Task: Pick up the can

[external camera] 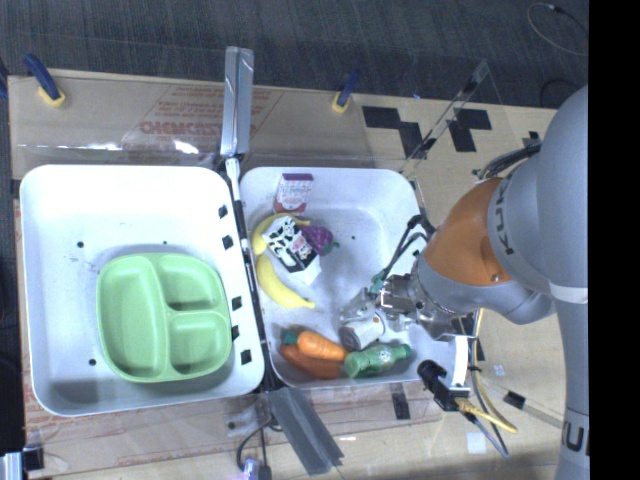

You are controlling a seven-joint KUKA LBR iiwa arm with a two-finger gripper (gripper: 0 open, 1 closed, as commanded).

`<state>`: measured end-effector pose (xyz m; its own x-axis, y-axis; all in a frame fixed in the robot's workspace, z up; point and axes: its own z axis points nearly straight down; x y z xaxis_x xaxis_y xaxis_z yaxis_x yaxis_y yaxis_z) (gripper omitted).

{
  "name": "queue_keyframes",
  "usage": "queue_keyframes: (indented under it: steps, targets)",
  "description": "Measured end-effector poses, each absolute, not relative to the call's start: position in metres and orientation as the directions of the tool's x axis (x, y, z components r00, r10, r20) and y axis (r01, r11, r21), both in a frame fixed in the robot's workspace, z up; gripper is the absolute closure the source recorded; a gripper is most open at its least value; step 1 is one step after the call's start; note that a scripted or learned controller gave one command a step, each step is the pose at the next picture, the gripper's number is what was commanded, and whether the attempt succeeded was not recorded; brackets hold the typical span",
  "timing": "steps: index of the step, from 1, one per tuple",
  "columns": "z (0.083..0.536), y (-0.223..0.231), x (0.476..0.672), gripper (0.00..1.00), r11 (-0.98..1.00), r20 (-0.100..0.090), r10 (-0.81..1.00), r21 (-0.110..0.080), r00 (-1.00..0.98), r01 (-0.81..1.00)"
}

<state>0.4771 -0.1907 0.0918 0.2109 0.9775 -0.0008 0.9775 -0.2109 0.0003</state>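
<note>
The can (362,330), label unreadable, lies below the fingers (384,303), whose opening I cannot tell.

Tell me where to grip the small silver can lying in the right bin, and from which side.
Grip the small silver can across its round body, coming from above. It seems to lie on its side, with the green bottle and the orange carrot close beside it, so a sideways approach is probably blocked. The gripper is already near it.
</note>
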Motion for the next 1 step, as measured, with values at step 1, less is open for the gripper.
queue_keyframes:
  steps: [1]
  targets:
    - [0.1015, -0.1897, 0.4779, 1.0, -0.207, 0.0, 0.978, 0.001, 0.207, 0.978]
